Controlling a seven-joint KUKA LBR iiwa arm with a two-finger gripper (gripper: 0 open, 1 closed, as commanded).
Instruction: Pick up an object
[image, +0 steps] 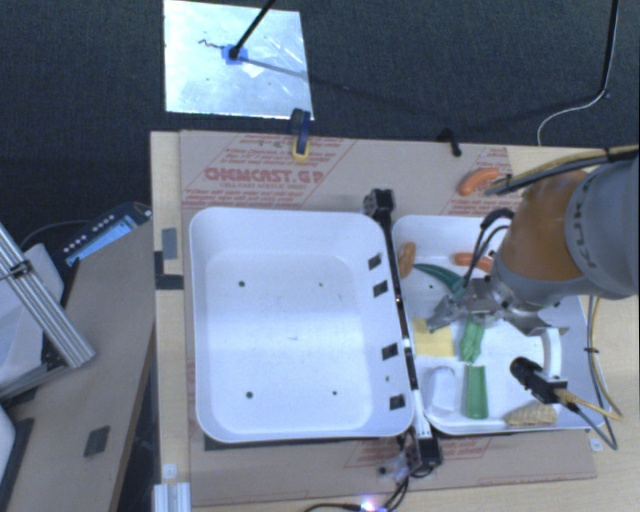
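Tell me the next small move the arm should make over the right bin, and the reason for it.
Probably a short, straight descent. The gripper hangs low in the right bin, at the upper end of a green piece beside a yellow block, and nothing shows between its fingers. Lowering onto the green piece looks like the nearest chance of a grasp.

Green objects (474, 375), a yellow piece (433, 343) and orange items (407, 259) lie in the right bin (432, 232).
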